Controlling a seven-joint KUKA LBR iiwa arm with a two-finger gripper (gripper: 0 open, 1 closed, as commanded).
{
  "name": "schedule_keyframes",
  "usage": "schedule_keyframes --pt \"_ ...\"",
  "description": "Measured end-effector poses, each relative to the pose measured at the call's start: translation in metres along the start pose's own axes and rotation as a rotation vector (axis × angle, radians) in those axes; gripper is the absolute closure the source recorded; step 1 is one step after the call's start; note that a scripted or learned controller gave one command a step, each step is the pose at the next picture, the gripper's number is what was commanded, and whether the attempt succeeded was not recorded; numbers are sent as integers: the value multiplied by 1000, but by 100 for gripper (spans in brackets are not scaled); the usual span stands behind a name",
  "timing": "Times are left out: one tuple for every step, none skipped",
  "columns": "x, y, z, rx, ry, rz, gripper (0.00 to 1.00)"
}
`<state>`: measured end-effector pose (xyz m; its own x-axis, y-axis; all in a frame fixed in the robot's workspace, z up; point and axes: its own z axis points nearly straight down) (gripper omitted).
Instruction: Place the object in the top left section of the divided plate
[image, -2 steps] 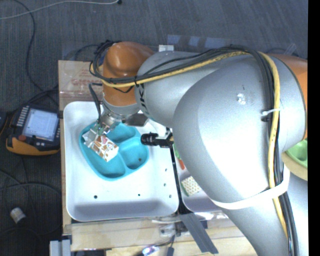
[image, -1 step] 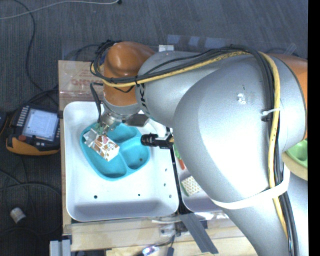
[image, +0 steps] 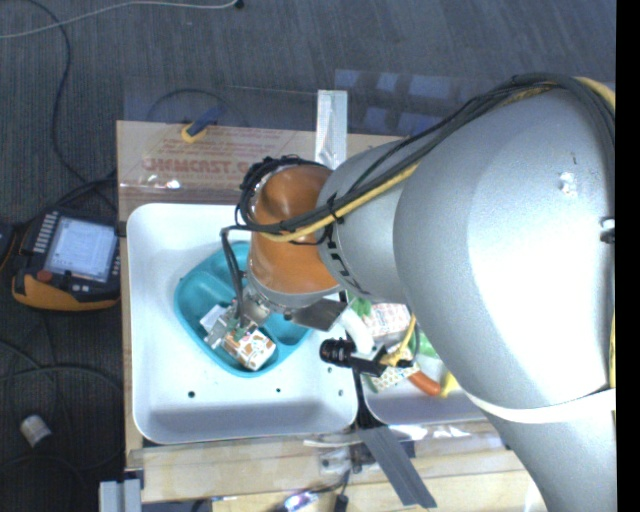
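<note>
- The arm (image: 480, 250) reaches from the right over the left white bin (image: 160, 400).
- The pincer (image: 232, 325) hangs low over the blue divided plate (image: 200, 295).
- A small box with orange print (image: 250, 348) lies on the plate's near part, just beside the pincer.
- I cannot tell how the pincer stands or whether it grips the box.
- Several packages (image: 385, 325) lie in the right bin.

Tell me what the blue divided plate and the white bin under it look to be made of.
Divided plate: likely moulded plastic, smooth teal with a soft sheen and rounded rim. White bin: probably plastic too, though coated metal is possible; glossy, uniform white with rounded corners and a few small dark holes in its floor.
</note>
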<state>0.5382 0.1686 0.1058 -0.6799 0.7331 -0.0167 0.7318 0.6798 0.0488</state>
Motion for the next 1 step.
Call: schedule_keyframes --pt "0 -1 3 4 2 2 0"
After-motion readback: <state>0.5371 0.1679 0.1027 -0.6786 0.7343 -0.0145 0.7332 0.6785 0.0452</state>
